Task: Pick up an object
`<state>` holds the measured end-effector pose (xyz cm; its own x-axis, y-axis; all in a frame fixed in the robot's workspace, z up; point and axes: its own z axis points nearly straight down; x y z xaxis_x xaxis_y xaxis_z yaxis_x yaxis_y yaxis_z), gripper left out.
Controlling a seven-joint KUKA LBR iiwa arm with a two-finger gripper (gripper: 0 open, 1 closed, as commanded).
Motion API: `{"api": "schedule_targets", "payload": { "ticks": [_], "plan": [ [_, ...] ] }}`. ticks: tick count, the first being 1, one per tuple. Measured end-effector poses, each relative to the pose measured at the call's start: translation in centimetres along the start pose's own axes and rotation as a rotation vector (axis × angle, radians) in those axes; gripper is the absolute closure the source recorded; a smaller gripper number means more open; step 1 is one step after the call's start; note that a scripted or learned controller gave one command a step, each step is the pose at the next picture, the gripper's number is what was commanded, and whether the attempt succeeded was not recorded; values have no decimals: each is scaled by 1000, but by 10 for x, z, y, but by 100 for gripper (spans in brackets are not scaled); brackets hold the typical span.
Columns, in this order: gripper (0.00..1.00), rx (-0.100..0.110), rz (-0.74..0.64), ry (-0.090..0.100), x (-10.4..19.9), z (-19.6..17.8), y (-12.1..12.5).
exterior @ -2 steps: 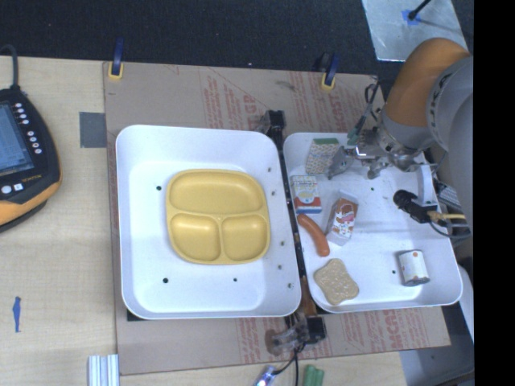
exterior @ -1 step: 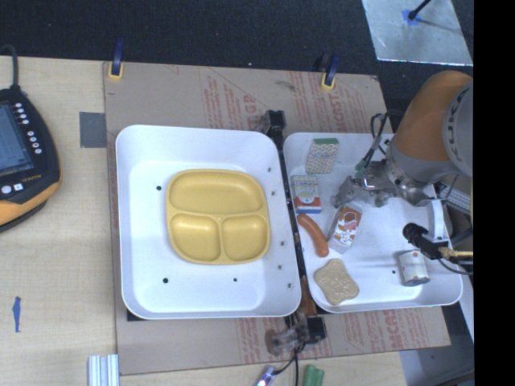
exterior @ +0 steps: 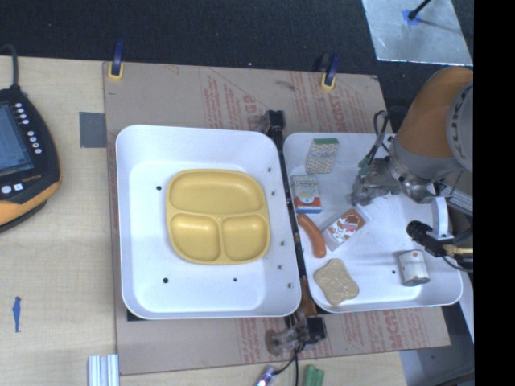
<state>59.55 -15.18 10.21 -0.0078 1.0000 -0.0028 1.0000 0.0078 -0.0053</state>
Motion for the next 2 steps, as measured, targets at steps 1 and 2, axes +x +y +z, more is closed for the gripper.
{"api": "schedule_targets", "payload": {
  "ticks": [1,2],
  "plan": [
    [100,1,-2,-2,-1,-10,0],
    [0,1,-3,-3,-1,-10,0]
  ]
}}
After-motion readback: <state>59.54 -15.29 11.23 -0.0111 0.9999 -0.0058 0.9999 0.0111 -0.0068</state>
